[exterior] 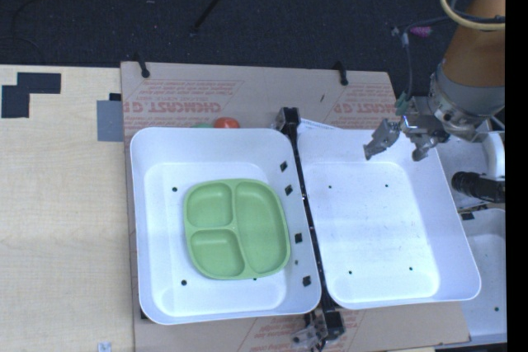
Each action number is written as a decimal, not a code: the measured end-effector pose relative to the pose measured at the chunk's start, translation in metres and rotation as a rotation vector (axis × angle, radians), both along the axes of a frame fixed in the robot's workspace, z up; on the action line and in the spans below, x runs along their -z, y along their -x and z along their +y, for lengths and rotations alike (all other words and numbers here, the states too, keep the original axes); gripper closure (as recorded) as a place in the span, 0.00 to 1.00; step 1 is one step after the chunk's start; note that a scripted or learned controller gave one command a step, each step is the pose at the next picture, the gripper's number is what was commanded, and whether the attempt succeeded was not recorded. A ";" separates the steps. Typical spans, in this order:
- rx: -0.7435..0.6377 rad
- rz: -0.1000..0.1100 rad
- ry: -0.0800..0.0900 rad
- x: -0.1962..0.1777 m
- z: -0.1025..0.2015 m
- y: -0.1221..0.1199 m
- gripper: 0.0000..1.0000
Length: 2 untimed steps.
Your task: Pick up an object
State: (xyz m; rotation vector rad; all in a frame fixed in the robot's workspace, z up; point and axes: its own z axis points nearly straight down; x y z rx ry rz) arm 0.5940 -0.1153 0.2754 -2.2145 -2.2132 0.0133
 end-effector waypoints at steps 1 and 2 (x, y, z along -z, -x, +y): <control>-0.002 -0.012 0.002 -0.007 0.000 -0.002 0.00; 0.000 -0.004 0.000 0.053 0.008 0.003 0.00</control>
